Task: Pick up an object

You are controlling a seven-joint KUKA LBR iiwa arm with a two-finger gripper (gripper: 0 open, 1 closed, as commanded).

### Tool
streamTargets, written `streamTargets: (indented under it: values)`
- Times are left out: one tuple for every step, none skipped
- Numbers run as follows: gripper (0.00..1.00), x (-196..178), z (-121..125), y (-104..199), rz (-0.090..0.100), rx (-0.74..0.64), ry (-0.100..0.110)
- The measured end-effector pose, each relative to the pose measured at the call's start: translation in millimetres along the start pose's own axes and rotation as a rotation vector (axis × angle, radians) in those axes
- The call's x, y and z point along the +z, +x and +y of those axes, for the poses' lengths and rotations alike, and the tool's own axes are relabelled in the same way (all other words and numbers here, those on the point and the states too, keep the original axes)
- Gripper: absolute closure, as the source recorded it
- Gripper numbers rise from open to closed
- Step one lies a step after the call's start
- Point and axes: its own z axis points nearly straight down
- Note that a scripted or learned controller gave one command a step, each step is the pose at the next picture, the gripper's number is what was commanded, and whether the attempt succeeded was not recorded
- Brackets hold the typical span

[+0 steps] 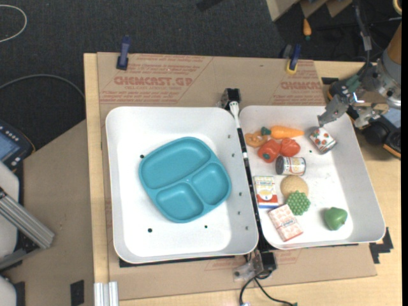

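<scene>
Grey arm links run off the right edge, so much of the robot is cut away, and the labels on the small packets cannot be read. Brown cardboard covers the bench under two white bins: the left bin (121,171) bears a teal divided plate (185,178), the right bin (363,171) a cluster of toy food. At that bin's far right corner the gripper (331,115) hangs just above a small silver can (322,140); whether its fingers are spread or closed I cannot tell, and nothing visibly sits between them.
</scene>
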Motion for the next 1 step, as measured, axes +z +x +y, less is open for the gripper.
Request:
streamTargets:
  values:
    - [0.0, 61.1, -70.3, 63.2, 0.006, -0.003, 0.013]
